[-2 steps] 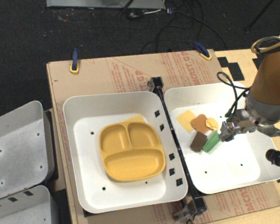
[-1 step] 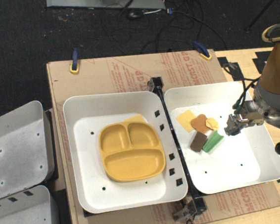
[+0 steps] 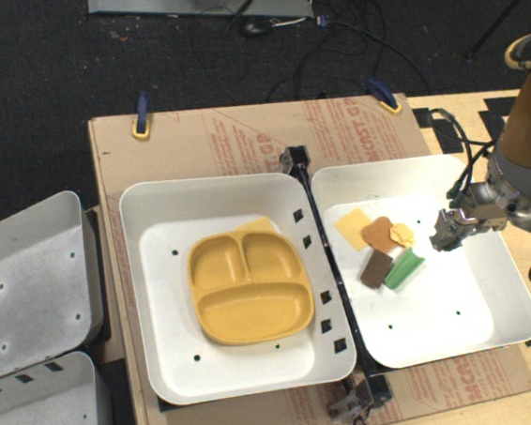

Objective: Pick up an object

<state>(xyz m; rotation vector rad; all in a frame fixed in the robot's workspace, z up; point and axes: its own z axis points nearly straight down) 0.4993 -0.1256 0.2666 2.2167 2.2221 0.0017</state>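
Observation:
In the right bin [image 3: 466, 327] lies a small cluster of toy pieces: a pale yellow flat square [image 3: 352, 226], a brown rounded piece [image 3: 378, 234], a small orange-yellow piece [image 3: 401, 235], a dark brown block [image 3: 376, 268] and a green block [image 3: 404, 270]. My gripper [image 3: 445, 235] hangs low over the right bin, just right of the cluster and about a hand's width from the green block. No object shows between its fingers.
The left bin [image 3: 168, 359] holds a yellow divided plate [image 3: 251, 287] with a yellow sheet under its far edge. A black divider [image 3: 325, 257] runs between the bins. Two spare white bins [image 3: 27, 279] lie off the bench at left. Cables trail behind.

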